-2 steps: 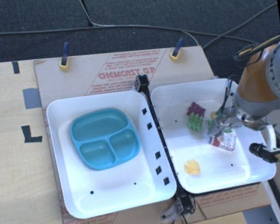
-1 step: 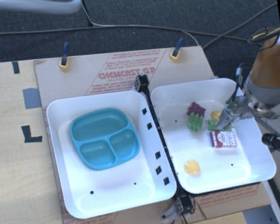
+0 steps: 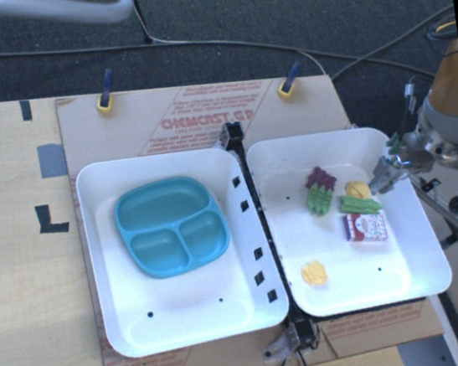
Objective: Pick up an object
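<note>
The right bin holds several small objects: a purple and green toy, a yellow piece, a green piece, a small red and white box and a yellow lump. My gripper hovers at the right bin's right side, just right of the yellow and green pieces. Nothing shows between its fingers. The arm with its orange band comes in from the right edge.
The left bin holds a blue divided plate. Black clips join the two bins along their shared wall. Yellow clamps pin the cardboard sheet at the back. Cables run across the dark floor behind.
</note>
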Robot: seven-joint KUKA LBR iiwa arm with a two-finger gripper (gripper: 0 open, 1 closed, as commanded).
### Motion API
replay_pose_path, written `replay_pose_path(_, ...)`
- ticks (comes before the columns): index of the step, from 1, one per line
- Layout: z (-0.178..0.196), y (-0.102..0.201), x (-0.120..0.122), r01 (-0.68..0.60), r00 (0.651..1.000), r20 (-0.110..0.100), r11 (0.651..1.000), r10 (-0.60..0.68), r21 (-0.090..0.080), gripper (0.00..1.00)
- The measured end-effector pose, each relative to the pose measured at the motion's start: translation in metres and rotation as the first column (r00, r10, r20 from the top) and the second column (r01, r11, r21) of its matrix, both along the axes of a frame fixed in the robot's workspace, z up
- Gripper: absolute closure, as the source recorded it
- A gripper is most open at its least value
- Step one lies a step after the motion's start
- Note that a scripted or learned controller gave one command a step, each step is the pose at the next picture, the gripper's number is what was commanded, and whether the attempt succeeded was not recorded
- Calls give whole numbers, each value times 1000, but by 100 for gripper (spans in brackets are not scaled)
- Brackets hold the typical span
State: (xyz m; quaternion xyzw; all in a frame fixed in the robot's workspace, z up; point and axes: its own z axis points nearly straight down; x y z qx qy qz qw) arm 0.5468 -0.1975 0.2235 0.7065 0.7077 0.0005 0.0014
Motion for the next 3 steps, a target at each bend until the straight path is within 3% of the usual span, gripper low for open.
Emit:
replay_pose_path(1, 22, 1, 0, 0, 1000, -3, 1000, 0, 1, 100)
replay_pose_path(3, 30, 108, -19, -4, 1000, -6, 1000, 4, 3, 100)
